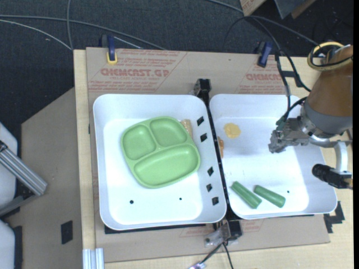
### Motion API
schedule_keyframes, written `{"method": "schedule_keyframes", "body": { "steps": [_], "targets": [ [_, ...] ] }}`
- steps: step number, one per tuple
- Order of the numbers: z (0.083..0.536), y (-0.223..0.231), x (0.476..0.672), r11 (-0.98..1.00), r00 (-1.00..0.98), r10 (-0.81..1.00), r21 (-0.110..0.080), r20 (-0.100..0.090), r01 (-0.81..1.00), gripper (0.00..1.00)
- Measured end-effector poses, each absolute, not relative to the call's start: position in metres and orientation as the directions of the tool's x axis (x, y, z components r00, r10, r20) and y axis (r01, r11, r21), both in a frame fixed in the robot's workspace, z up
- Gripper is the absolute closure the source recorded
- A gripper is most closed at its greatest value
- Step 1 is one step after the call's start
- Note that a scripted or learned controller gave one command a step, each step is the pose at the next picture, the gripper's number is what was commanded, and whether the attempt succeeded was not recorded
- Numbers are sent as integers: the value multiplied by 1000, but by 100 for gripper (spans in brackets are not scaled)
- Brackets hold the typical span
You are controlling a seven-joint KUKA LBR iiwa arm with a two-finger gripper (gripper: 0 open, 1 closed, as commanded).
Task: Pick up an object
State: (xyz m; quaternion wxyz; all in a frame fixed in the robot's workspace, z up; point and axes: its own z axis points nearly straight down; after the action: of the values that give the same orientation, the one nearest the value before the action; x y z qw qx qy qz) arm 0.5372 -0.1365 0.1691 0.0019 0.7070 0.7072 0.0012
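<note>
We see two green cylinders in the right bin [291,116], close to its near edge. The left green cylinder [246,195] lies with its long axis slanting from the upper left down to the lower right, toward the near rim. The right green cylinder [270,196] lies just beside it, slanting much the same way but flatter, its right end pointing toward the bin's near right corner. A small yellow piece [232,130] rests near the far left corner of this bin, well apart from both cylinders. The pincer [279,141] hangs over the middle of the right bin, toward its right side, above open white floor between the yellow piece and the cylinders; we cannot tell how its grip stands. In the left bin [112,167] a green divided plate [161,152] lies centred.
</note>
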Motion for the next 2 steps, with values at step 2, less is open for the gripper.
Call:
{"method": "schedule_keyframes", "body": {
  "steps": [2],
  "targets": [
    [217, -88, 571, 7, -7, 1000, 4, 1, 1000, 100]
  ]
}}
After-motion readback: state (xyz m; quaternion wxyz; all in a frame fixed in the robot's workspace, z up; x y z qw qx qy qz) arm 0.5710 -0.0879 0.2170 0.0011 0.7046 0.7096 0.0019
